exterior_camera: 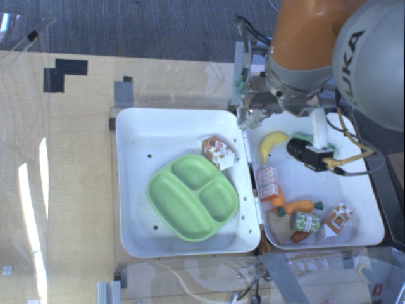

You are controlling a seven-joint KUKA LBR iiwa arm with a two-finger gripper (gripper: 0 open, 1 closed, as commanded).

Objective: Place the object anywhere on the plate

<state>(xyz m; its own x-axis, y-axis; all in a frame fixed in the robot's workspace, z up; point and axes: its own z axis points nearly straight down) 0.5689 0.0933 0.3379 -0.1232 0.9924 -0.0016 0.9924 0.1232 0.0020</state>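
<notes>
- The gripper hung over the far edge of the bench's bins, right where the two bins meet; from this angle I could not tell whether it was wide or narrow, and I saw nothing in its grasp.
- Above it, the arm reached in from the right, its orange band bulking over the far right corner.
- Nearest the gripper, in the left bin, a small red-and-white carton sat close to that bin's far right corner (the one I took for the task's object). It lay against the far right rim of the green plate; whether it rested on the rim or only touched it, I could not tell.
- The plate itself, with three compartments, lay toward the middle of the left bin, tilted slightly on the diagonal.
- In the right bin, a banana lay near the far left corner.
- A printed red box stood along that bin's left edge.
- A carrot, a green can and a little house-shaped carton clustered along the near edge.
</notes>
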